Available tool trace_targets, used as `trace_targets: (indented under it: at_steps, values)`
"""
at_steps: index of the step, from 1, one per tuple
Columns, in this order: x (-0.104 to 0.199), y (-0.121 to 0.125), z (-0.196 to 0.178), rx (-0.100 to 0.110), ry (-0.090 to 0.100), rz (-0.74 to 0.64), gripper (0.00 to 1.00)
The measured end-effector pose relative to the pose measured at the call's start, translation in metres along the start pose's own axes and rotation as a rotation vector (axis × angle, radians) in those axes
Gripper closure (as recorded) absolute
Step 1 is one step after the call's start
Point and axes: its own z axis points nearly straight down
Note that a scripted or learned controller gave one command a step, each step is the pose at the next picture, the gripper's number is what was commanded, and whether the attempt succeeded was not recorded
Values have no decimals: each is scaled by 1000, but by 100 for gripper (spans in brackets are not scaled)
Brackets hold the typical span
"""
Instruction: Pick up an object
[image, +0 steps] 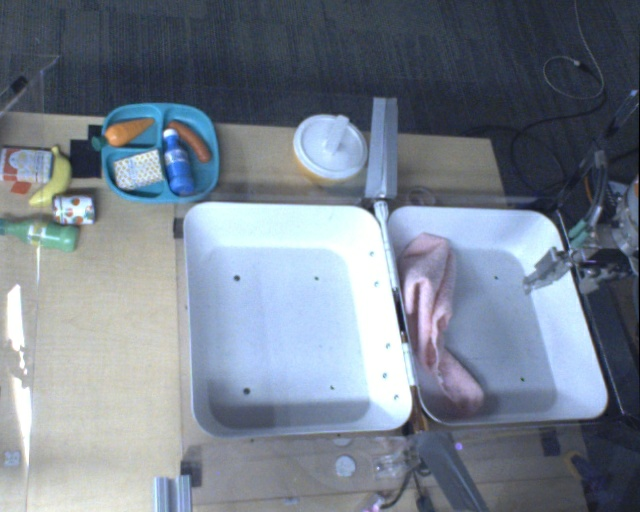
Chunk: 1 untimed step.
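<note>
Two shallow white bins sit side by side on the wooden bench (100, 400). The left bin (290, 320) holds nothing. In the right bin (520, 330) a pink cloth (435, 320) lies crumpled along its left wall. The gripper (545, 268) hangs over the right bin's right edge, well apart from the cloth; whether its jaws are spread cannot be told. A blue divided tray (160, 152) of toy food rests at the bench's far left.

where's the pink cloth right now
The crumpled pink fabric cloth lies in the right shallow white bin, along its left wall beside the divider, stretching toward the near corner.
</note>
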Motion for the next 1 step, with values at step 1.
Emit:
trace_targets:
  at_steps: [1]
  values:
    - [48,24,101,2,0,-99,0]
